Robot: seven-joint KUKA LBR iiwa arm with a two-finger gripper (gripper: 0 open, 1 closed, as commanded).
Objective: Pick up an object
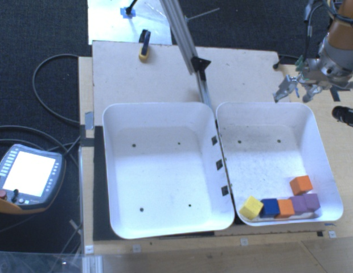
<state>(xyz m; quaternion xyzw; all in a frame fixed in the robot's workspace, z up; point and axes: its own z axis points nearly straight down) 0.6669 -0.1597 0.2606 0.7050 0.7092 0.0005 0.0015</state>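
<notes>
A: Which things can it pick, and where are they?

B: I take the right-hand shallow white plastic bin (321, 147) as landmark. All the small foam cubes lie in its near corner, against the near wall. From the left: a yellow cube (251, 207), a blue cube (270, 207) touching it, an orange cube (286, 207), then a purple cube (306, 202). A second orange cube (300, 184) sits just behind the purple one, a little apart from the row.

A: Which one would you choose?

B: I think the second orange cube. It has free space on its left and far sides, so the fingers can go down beside it. The cubes in the row touch each other and the wall, so a finger may land on a neighbour.

A: And the pincer?

B: The metal pincer (296, 89) hangs over the table just beyond the far rim of that bin, holding nothing. Its fingers look spread, though they are small here. It should travel over the bin toward the near corner, turn so the fingers face two free sides, and descend straight.
</notes>
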